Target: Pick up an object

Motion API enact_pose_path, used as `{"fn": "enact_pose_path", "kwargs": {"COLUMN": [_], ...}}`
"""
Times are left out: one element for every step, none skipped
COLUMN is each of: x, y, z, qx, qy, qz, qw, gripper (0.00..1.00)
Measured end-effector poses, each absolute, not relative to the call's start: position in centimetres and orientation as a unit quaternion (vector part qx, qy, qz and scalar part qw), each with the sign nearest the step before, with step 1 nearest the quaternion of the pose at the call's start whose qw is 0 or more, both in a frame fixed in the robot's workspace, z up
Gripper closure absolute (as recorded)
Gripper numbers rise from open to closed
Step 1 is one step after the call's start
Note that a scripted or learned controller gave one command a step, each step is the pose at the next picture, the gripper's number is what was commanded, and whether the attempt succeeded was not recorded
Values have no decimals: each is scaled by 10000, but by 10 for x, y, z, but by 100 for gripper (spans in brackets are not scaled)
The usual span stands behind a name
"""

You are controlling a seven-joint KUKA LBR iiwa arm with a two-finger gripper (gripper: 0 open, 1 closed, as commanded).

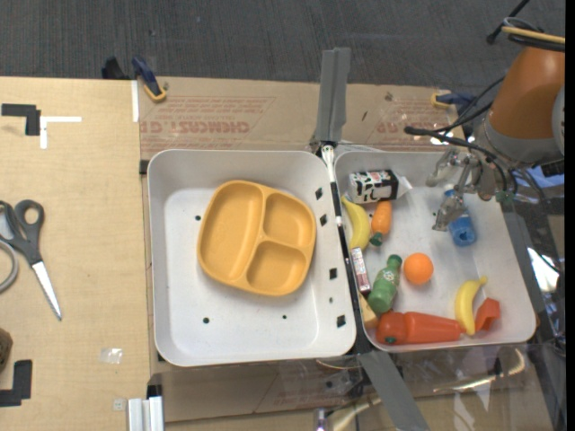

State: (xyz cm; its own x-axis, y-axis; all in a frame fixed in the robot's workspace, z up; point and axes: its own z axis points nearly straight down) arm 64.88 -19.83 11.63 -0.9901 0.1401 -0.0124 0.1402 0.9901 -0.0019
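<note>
Hovering end effector point(446, 212) above blue object point(463, 233)

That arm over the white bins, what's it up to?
It is trying to pick up one of the toys. The arm reaches in from the right, and its gripper hangs over the right bin, just above a small blue piece. Nothing can be seen in its grasp. The other toys, such as the orange ball, the green bottle and two bananas, lie loose in that bin. The left bin holds a yellow divided plate.
</note>
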Motion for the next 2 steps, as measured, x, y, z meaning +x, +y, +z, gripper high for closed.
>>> {"fn": "enact_pose_path", "kwargs": {"x": [600,503], "y": [-222,-192], "z": [93,92], "qx": [1120,1525], "qy": [9937,9883], "qz": [-2,-2], "qw": [18,13], "gripper": [0,0]}}
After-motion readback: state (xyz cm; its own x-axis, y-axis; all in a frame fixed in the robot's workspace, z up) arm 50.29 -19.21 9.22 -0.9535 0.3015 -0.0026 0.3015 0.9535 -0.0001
